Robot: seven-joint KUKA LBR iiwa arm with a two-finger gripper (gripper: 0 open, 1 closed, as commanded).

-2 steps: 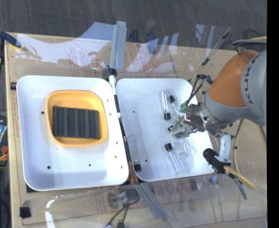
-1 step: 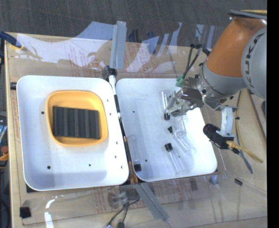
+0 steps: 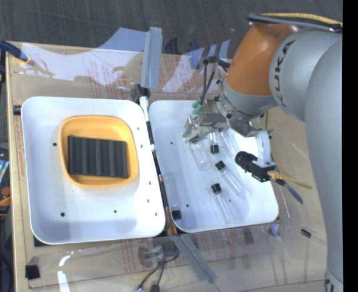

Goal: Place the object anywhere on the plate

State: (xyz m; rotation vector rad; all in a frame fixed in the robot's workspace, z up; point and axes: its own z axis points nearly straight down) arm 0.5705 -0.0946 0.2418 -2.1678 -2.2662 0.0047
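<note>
While the grey arm with its orange band [image 3: 261, 59] reaches in from the right, two shallow white bins sit side by side on the bench. The left white bin [image 3: 45, 205] bears a yellow rounded-square plate [image 3: 97, 126] with a dark ribbed panel at its middle. The right white bin [image 3: 191, 218] holds several clear, slender plastic vials with small black caps [image 3: 224, 178], scattered near its middle and lower part. The two-finger metal gripper [image 3: 197, 129] hovers low over the upper part of this bin, just beside the nearest vial. I cannot tell how its jaws stand, and nothing is visibly held. The vials look light, stiff and slippery, likely to roll. A grasp across the body of one lying apart seems safest, with a gentle squeeze.
</note>
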